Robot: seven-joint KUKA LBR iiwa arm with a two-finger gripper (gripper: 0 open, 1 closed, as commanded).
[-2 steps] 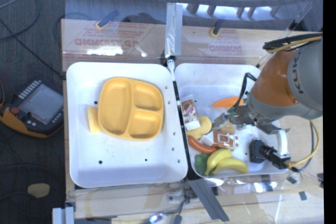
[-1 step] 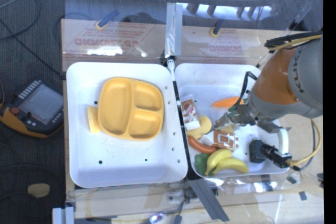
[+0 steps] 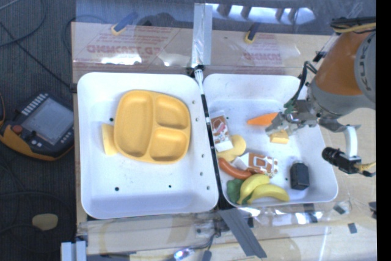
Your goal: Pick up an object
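Note:
My gripper (image 3: pixel 282 126) hangs low over the middle right of the right bin (image 3: pixel 317 189), reaching in from the right. Just under and beside it lie an orange carrot (image 3: pixel 263 120) and a small yellow cheese block (image 3: pixel 280 138). Further forward in the same bin sit a red sausage (image 3: pixel 234 169), two yellow bananas (image 3: pixel 263 188), a green piece (image 3: pixel 233 187), a black block (image 3: pixel 299 175), a yellow round piece (image 3: pixel 237 145) and small printed packets (image 3: pixel 263 163). I see nothing between the fingers for sure.
The left bin (image 3: pixel 98 192) bears a yellow divided tray (image 3: pixel 151 125) with a yellow slab (image 3: pixel 108 139) tucked at its left edge. A pendant (image 3: pixel 36 125) lies on the floor at far left. The arm's orange band (image 3: pixel 342 70) rises at right.

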